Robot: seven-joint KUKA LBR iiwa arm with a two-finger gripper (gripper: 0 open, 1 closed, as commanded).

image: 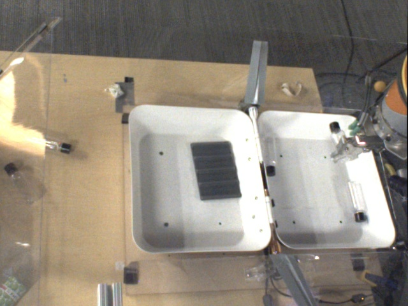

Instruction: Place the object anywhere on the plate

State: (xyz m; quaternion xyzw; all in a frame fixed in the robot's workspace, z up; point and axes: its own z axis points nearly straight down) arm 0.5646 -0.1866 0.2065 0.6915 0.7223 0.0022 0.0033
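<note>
Over the far right part of the right bin (382,234) hangs the claw (346,146), at the end of the arm (390,116) that comes from the right. Whether the claw is open or closed I cannot tell, and nothing can be seen gripped in it. Just beside it, toward the far wall, sits a small black piece (334,127); what it belongs to is not clear.

A clear vial (356,197) with a black cap lies on the floor of the same bin, nearer to the camera than the claw and well apart from it, close to the right wall. A second vial (269,157) lies along the left wall of this bin, also well apart from the claw.

The plate (216,170), dark grey and ribbed, lies flat in the middle of the left bin (143,228), with nothing on it
</note>
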